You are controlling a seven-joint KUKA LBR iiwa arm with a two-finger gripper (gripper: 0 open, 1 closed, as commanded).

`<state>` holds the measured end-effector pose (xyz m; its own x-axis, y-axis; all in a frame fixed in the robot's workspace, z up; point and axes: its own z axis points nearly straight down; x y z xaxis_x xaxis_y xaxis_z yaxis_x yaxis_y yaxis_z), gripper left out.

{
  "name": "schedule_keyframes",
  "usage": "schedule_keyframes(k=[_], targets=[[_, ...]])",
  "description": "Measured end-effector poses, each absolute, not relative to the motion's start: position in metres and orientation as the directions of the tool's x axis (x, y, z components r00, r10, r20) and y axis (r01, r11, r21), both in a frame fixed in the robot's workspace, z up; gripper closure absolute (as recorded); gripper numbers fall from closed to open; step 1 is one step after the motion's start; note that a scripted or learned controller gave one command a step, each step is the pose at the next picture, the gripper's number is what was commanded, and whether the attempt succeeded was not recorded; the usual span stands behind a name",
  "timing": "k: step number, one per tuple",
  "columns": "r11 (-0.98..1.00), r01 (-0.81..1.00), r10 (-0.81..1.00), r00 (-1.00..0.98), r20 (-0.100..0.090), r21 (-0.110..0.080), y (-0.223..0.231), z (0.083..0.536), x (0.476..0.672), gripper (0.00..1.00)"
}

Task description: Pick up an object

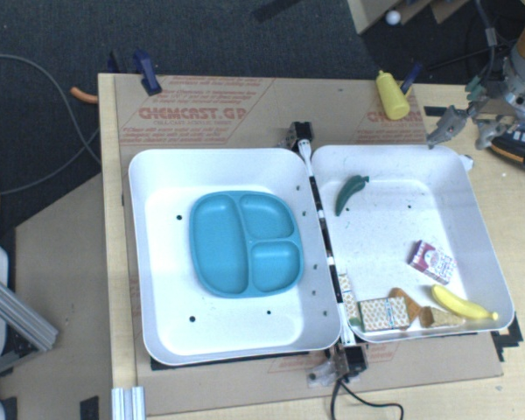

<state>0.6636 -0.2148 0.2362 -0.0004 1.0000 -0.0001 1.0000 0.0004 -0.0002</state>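
Gripper point(462, 121) hangs outside right bin point(472, 201), off its far right corner, fingers spread, holding nothing. Green pepper point(350, 192) near bin's far left corner. Purple packet point(431, 262), banana point(462, 304), cracker box point(383, 313) crowd near edge; centre open. Blue divided plate point(245, 241) fills left bin point(157, 234).

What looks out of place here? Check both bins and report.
Little stands out. In the right white bin, the yellow banana, brown cracker box and small purple-and-white carton crowd the near corner, while the green pepper lies alone. The blue divided plate sits slightly askew.
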Motion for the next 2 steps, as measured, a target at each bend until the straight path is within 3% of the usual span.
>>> schedule_keyframes(k=[1,2], targets=[[0.002,1.000,1.000,-0.002,0.002,-0.002,-0.155,0.188,0.612,0.00],[0.002,1.000,1.000,-0.002,0.002,0.012,-0.121,0.093,0.666,0.00]])
